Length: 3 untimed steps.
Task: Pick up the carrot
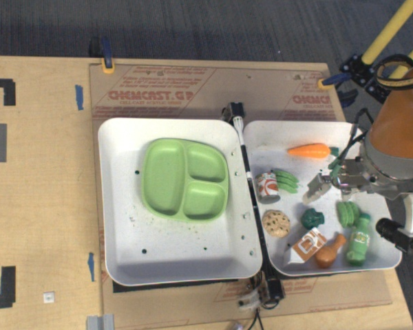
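- Gripper [319, 188] hanging low over the middle of the right bin [299, 133], metal fingers spread apart with nothing between them, tips pointing toward the view's left; grey arm with orange band [399, 126] coming in from the right edge.
- Tabletop [41, 184] of pale wood, carrying a brown cardboard sheet [165, 91] under both bins.
- Left bin [120, 239], white and shallow, holding a light green divided plate [184, 179] with three compartments, near its centre.
- Right bin, white, touching the left bin along a shared edge, crowded with small toy foods.
- Carrot [308, 151] lying flat on its side near the far wall of the right bin: orange tapered body, narrow tip toward the view's left, green leafy stub at its right end beside the arm; well clear of the other toys, just beyond the gripper and apart from it.
- Green bottle [358, 241] near the bin's near right corner, roughly upright in the view.
- Brown drumstick [330, 252] beside a small orange-and-white carton [307, 244], touching or nearly so, at the near wall.
- White can with red label [267, 186] close to the left wall, with a green leafy piece [286, 180] just beside it.
- Cookie [276, 223], tan with dark chips, below the can.
- Dark green broccoli floret [312, 218] between cookie and bottle.
- Light green vegetable piece [347, 212] under the arm's wrist, kind hard to tell.
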### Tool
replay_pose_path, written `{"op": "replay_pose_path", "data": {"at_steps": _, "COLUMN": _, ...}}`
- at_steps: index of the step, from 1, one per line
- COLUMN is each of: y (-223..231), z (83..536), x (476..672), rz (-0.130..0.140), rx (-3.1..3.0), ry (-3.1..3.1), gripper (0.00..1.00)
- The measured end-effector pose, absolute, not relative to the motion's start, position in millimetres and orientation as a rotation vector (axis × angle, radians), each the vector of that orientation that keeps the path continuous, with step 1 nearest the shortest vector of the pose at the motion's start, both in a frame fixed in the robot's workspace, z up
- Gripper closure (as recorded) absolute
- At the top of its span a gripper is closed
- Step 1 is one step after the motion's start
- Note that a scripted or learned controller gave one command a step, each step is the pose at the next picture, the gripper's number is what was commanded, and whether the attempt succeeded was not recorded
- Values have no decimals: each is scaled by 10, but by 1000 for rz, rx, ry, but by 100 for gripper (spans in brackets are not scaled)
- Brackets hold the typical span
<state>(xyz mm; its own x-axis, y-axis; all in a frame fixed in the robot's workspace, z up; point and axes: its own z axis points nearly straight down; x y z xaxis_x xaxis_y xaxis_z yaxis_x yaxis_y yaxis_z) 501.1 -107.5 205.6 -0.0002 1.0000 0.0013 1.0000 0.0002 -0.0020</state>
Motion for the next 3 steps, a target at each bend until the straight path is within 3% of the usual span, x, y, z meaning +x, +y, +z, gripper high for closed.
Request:
{"op": "replay_pose_path", "data": {"at_steps": 1, "y": -1726, "z": 2144, "x": 5684, "rz": -1, "rx": -2319, "ry": -2123, "gripper": 0}}
{"op": "replay_pose_path", "data": {"at_steps": 2, "y": -1846, "z": 1376, "x": 6319, "rz": 0, "rx": -2260, "ry": -2185, "gripper": 0}}
{"op": "replay_pose_path", "data": {"at_steps": 3, "y": -1943, "z": 903, "x": 6559, "rz": 26, "rx": -2396, "ry": -2001, "gripper": 0}}
